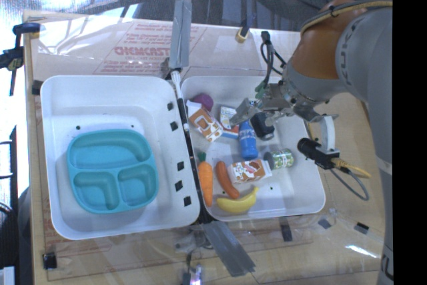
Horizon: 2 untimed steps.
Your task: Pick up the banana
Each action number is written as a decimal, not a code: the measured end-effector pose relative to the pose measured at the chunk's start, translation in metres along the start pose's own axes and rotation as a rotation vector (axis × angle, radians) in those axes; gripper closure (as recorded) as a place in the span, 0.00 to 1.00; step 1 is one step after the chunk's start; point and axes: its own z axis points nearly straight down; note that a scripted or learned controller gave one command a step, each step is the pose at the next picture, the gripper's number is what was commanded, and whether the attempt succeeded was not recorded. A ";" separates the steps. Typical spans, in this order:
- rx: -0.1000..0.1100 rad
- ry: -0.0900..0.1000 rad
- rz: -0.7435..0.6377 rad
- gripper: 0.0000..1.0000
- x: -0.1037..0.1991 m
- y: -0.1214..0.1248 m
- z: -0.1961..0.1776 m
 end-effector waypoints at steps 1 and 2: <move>0.009 0.002 -0.005 1.00 0.000 0.000 -0.006; 0.000 0.000 0.209 1.00 -0.004 0.004 0.007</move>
